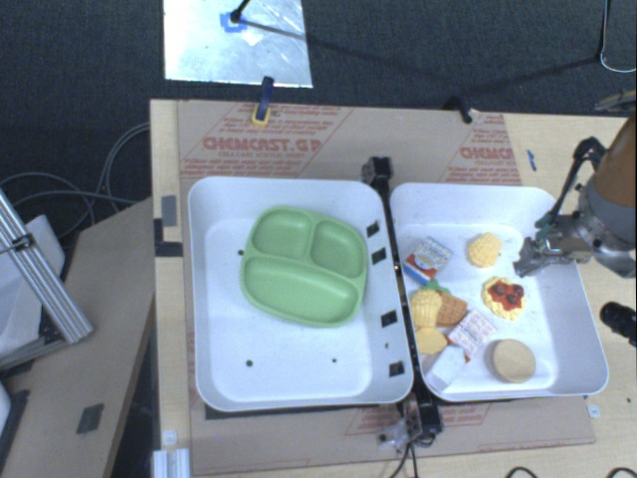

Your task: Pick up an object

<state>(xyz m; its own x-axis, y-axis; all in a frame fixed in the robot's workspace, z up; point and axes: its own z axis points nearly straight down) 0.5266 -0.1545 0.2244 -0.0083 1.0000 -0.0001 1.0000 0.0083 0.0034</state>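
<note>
From above, the gripper (530, 258) hangs at the right bin's (572, 327) right side (whether it is clenched or released I cannot tell); the red-topped yellow toy (505, 298) lies just below and left of it, apart.

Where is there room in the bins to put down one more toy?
Bare floor lies in the left bin around the green tray, and along the right bin's far wall. It is crowded around the corn and cookie.
</note>
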